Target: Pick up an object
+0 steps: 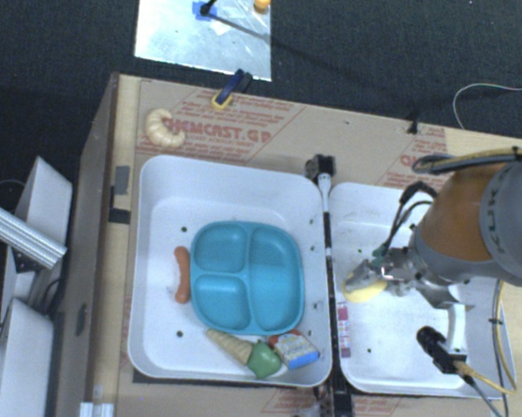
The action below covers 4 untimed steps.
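Pincer (372, 279) on our grey arm hangs low in the right bin (383, 364); whether it grips we cannot tell. Touching its tip lies a yellow object (363, 286).

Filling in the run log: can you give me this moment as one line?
arm: over right bin | gripper: by yellow object, grasp unclear | left bin: blue tray, hot dog, toys

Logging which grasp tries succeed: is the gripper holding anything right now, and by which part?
It cannot be told. The gripper is down in the right bin against a yellow object, but the arm hides any hold.
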Each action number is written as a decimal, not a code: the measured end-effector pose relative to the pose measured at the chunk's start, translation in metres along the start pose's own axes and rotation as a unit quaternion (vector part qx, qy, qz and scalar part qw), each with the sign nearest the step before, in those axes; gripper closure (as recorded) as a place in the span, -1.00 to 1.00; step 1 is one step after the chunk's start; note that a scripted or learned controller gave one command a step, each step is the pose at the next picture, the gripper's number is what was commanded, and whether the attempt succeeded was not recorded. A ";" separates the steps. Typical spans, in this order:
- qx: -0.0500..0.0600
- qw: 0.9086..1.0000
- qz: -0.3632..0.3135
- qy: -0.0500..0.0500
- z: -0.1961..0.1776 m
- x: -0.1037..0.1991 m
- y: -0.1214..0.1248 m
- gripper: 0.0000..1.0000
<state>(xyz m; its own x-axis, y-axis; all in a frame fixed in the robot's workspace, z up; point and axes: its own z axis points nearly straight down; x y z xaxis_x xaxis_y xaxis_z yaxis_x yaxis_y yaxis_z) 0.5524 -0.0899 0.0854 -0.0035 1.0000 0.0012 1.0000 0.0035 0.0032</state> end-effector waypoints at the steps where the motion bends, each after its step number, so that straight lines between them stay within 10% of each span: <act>1: 0.000 1.000 0.000 -0.001 0.001 -0.031 0.081 -1.00; 3: 0.001 1.000 0.001 -0.001 0.001 -0.008 0.027 -1.00; 4: -0.004 1.000 0.001 -0.002 -0.013 -0.009 0.030 1.00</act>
